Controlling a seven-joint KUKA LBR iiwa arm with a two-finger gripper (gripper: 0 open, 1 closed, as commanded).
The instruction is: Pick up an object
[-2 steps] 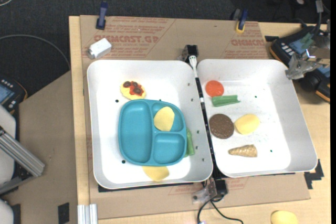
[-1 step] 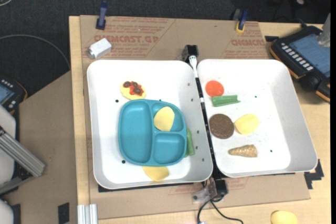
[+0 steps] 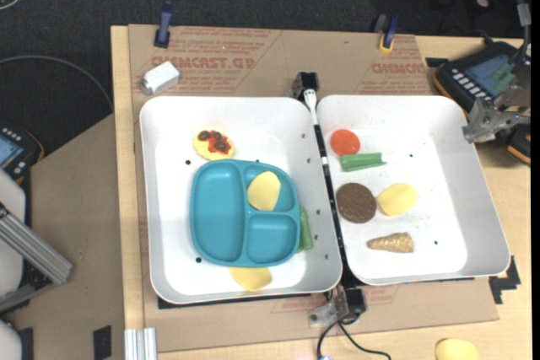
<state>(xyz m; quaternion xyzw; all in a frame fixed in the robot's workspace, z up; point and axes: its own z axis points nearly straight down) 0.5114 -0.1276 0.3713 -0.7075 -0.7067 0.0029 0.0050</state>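
Note:
The right bin [image 3: 447,181] holds a red round piece [image 3: 343,141], a green bean pod [image 3: 361,162], a brown disc [image 3: 355,202], a yellow lump [image 3: 396,199] and a tan cone [image 3: 391,243]. In the left bin [image 3: 164,181] lies a teal divided plate [image 3: 228,215] with a yellow piece [image 3: 264,190] on it. A small pizza toy [image 3: 213,143] lies beyond the plate, a green strip [image 3: 305,230] lies at its right edge and another yellow piece [image 3: 251,276] pokes out under its near edge. My grey gripper [image 3: 488,120] hangs over the right bin's far right rim, apart from every object.
A white block [image 3: 160,77] lies on the cardboard behind the left bin. Blue clamps [image 3: 163,15] [image 3: 387,32] stand at the board's back edge. A dark handheld device [image 3: 477,73] sits at the right, and a yellow object [image 3: 456,348] lies near the bottom right corner.

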